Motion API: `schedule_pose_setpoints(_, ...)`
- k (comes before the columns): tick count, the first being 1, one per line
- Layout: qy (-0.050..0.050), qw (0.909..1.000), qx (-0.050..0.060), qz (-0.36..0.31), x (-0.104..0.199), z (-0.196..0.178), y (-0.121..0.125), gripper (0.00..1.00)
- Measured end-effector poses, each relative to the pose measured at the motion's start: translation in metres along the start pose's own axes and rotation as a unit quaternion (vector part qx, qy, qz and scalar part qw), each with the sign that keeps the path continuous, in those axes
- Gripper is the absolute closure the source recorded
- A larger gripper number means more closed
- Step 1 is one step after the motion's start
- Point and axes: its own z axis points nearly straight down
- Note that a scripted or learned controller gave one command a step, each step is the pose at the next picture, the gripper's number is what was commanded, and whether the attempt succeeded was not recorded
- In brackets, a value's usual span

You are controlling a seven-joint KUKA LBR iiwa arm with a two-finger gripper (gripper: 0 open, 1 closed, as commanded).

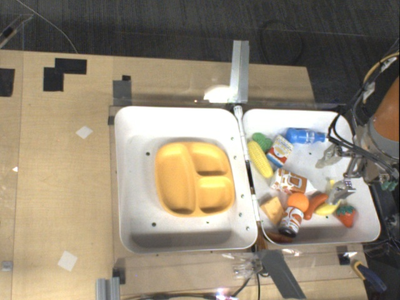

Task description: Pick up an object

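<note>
The gripper [335, 172] hangs low over the right side of the right bin [374, 230]; its two metal fingers [326, 157] stand spread apart, one farther and one nearer, with bare white floor between them; it is released and grasps nothing. The nearer finger's tip lies just beside a yellow banana [326, 209] and a strawberry [345, 215], though contact cannot be judged. Left of these sit an orange [299, 201], a small carton [290, 181], a dark bottle [289, 222] and a corn cob [259, 157]; a blue bottle [304, 135] lies at the far wall. The left bin [128, 167] bears a yellow divided tray [192, 177].
</note>
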Motion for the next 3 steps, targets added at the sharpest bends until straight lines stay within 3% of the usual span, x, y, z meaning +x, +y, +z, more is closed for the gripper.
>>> schedule_pose_setpoints(1,-0.005,0.9987,0.001,-0.052,-0.006,0.111,-0.039,0.0)
schedule_pose_setpoints(2,-0.003,0.9998,0.0,0.017,-0.073,0.093,-0.037,0.0)
schedule_pose_setpoints(3,-0.005,1.0,0.001,-0.004,-0.098,0.028,-0.038,0.0)
